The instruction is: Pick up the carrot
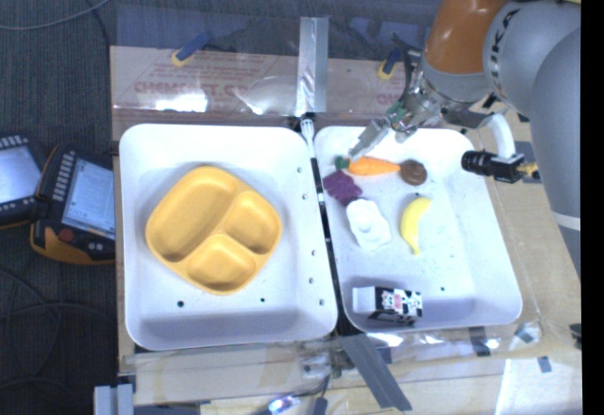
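The carrot [375, 166], orange with a green tip at its left end, lies flat near the back of the right bin [472, 257]. My gripper [382, 132] hangs just above and behind it, over the bin's back edge, reaching down from the orange-banded wrist [462, 22]. Nothing shows in the gripper, and the carrot rests on the bin floor apart from it.
A brown round piece [412, 173] touches the carrot's right end and a purple piece [342, 186] lies just in front-left. A white item [368, 223], a banana [413, 223] and a black-and-white toy [392, 302] sit nearer the front. The left bin [142, 309] holds a yellow divided plate [214, 227].
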`<state>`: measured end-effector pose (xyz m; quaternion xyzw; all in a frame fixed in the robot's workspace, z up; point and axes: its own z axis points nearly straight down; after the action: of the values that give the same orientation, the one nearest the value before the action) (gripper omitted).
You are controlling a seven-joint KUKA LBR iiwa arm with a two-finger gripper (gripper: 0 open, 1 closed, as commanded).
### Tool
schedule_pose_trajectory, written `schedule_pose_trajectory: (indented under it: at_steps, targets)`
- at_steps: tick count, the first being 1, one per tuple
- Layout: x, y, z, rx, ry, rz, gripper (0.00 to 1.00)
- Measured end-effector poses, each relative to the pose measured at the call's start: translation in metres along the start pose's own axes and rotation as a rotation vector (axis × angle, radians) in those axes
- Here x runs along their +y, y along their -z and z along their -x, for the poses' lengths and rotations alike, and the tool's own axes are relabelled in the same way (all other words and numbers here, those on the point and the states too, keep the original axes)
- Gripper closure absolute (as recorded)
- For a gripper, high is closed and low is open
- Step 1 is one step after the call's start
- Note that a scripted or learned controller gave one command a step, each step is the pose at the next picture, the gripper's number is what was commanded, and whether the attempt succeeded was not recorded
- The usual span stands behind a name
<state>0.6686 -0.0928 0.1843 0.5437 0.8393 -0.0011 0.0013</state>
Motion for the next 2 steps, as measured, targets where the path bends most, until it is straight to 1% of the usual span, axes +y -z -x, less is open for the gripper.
schedule_pose_trajectory:
  at_steps: [1,2]
  targets:
    - [-0.014,-0.076,0.008,-0.002,-0.078,0.002,0.0]
    - [-0.013,-0.066,0.008,-0.005,-0.077,0.002,1.0]
